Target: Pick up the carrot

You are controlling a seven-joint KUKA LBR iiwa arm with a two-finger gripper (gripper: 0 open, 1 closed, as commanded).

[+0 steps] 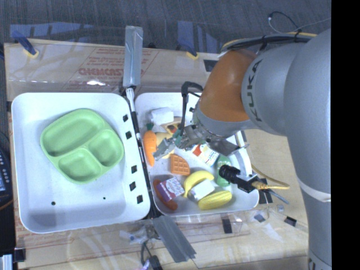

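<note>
Reaching in from the right of the frame, the arm (pixel 264 89) has its gripper (pixel 169 145) low over the right bin (pixel 169 99), near the middle of the picture. That bin is crowded with toy food, which likely explains the slanted approach: the carrot (pixel 149 145) lies against the bin's left wall, just beside the divider between the two bins, so there is little room to come at it from that side. The carrot lies roughly lengthwise along that wall, its orange body plainly visible. The gripper's metal fingers (pixel 163 148) point toward it and end just beside it, but whether they are spread or pressed together I cannot tell, and nothing shows the carrot between them, so I judge it not yet grasped. Close neighbours complicate matters: a waffle (pixel 180 165) sits just below the gripper, a banana (pixel 198 179) and a corn cob (pixel 215 199) lie lower right, and a dark red piece (pixel 166 189) sits at the lower left of the bin. The left bin (pixel 34 207) holds a green divided plate (pixel 82 145), well apart from the work.
</note>
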